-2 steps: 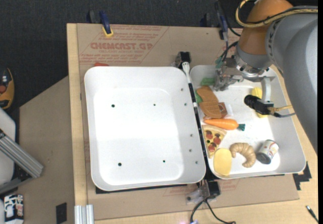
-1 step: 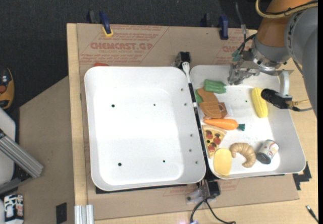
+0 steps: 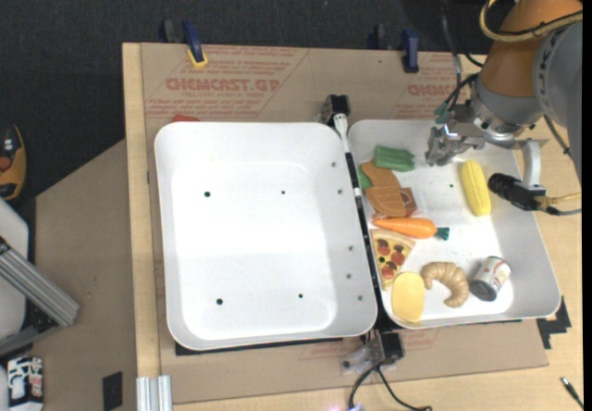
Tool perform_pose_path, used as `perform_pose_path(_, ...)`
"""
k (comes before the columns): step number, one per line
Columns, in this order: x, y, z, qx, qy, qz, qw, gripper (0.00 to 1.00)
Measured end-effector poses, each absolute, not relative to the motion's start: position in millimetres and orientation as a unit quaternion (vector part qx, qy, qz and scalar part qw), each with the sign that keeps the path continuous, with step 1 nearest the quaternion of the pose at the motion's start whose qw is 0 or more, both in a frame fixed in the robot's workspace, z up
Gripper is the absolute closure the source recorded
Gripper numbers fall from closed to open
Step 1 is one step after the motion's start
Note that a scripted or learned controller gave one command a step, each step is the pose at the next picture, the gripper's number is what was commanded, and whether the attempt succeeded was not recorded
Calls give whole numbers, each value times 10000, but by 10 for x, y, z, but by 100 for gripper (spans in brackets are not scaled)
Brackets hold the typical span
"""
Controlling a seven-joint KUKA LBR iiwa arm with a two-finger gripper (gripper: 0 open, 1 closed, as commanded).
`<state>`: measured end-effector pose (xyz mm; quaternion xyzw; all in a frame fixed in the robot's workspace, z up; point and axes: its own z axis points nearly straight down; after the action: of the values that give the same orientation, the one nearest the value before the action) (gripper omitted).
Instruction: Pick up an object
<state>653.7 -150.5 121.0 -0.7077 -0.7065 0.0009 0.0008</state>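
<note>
Pincer (image 3: 442, 148) over eight toy foods

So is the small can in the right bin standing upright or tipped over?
Tipped over. The can lies on its side near the right bin's front corner, one round end facing the camera, beside the croissant.

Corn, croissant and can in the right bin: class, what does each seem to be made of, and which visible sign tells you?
Corn: probably moulded plastic; even yellow, smooth.
Croissant: likely plastic or rubber; uniform tan, soft sheen.
Can: metal or metallised plastic; silvery end, printed label. Too small to tell.
</note>
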Motion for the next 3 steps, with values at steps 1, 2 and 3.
perform_pose_path(1,6614,-1952,1188,-7081,-7061,-3,-26,100)
perform_pose_path(2,6547,-2262,1446,-7080,-7062,-6,-34,100)
perform_pose_path(3,6159,-2234,1453,-7076,-7066,7,18,100)
